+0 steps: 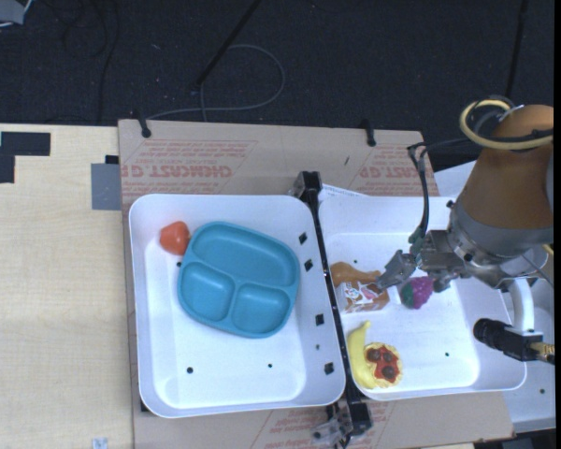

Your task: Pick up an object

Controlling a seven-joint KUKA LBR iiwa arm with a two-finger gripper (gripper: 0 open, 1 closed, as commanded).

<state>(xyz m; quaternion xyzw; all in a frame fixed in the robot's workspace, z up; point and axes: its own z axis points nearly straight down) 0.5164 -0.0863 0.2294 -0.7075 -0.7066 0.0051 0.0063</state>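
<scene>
Reaching low into right bin, jaws over snack packet

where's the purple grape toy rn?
In the camera view, the purple plastic grape bunch lies in the right white bin, right beside the tool, with the small printed packet to its left and the yellow banana below-left.

We note a light wooden bench carrying a brown cardboard sheet. On the sheet sit two shallow white bins side by side: left bin, right bin, touching at the middle.
</scene>
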